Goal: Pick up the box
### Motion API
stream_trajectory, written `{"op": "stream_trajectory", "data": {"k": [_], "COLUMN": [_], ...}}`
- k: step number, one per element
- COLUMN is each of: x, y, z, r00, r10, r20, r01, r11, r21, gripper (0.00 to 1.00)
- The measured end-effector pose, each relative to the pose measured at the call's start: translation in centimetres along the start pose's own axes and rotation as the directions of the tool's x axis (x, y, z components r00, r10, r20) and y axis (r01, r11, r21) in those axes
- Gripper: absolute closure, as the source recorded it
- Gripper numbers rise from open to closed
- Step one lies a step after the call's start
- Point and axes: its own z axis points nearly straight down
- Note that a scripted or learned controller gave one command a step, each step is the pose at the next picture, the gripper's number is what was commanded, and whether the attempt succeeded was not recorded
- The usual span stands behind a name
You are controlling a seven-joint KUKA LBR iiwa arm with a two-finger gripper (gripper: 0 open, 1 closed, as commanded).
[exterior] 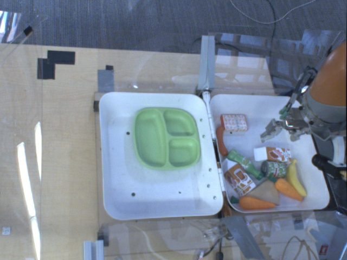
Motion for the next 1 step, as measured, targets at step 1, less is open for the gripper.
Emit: {"op": "stream_trajectory", "data": {"k": [1], "x": [3.63], "y": [2.61], "z": [8.91], "r00": [1.000], "r10": [0.031], "r20": [0.000], "r01": [-0.031], "r11": [1.000], "r21": [0.000], "gripper": [0.00]}}
